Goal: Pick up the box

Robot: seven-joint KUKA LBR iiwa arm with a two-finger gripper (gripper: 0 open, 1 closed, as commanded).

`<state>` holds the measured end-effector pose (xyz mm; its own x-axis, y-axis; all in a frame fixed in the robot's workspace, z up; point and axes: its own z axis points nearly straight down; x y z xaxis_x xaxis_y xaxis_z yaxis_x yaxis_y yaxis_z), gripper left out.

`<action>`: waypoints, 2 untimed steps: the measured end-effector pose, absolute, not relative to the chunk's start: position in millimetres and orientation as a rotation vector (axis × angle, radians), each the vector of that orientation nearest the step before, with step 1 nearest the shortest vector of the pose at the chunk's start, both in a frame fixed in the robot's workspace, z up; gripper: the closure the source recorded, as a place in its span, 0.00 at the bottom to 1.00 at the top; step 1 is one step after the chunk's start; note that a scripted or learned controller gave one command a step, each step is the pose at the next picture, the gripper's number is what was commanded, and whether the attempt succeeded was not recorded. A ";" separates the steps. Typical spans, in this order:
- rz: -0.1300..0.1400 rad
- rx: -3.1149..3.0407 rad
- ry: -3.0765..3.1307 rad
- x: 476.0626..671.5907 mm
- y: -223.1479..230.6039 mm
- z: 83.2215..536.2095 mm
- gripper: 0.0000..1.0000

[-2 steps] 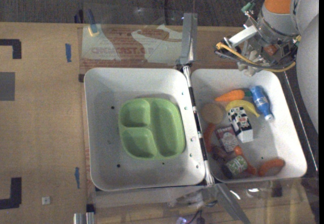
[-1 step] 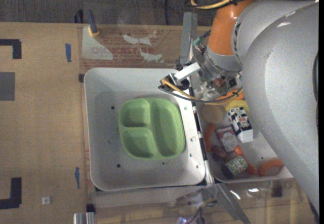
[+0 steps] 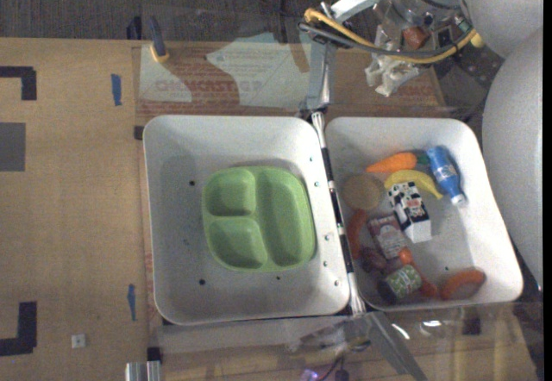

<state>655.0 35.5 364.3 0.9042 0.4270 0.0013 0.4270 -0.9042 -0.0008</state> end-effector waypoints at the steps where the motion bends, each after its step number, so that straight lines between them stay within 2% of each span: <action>1: -0.003 -3.064 -0.682 655.5 33.6 374.0 1.00; 2: 0.007 -2.889 -1.229 624.4 44.0 274.5 1.00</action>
<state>624.4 44.0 274.5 0.6936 0.7204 -0.0031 0.7204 -0.6936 -0.0038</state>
